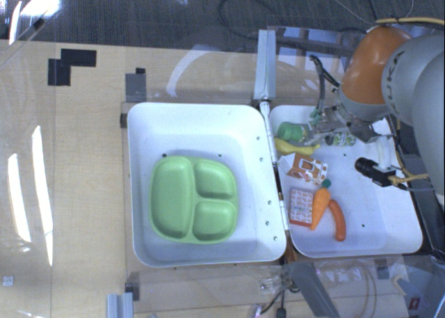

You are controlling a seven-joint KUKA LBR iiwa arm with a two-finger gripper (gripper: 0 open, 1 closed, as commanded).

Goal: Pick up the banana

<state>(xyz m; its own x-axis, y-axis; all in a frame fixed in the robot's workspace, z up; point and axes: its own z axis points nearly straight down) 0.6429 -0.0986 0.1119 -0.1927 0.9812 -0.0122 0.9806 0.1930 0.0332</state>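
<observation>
The yellow banana (289, 147) lies in the right bin (389, 236), near its left wall, below a green vegetable (289, 131). My gripper (315, 133) reaches in from the right and sits low over the banana's right end, which its tip partly hides. I cannot see whether it touches the banana. The grey arm with its orange band stretches off to the upper right.
The right bin also holds a small orange and white box (307, 168), a flat printed packet (300, 207), a carrot (320, 203) and an orange sausage-shaped piece (338, 220). A green divided plate (195, 198) sits in the left bin (188, 118).
</observation>
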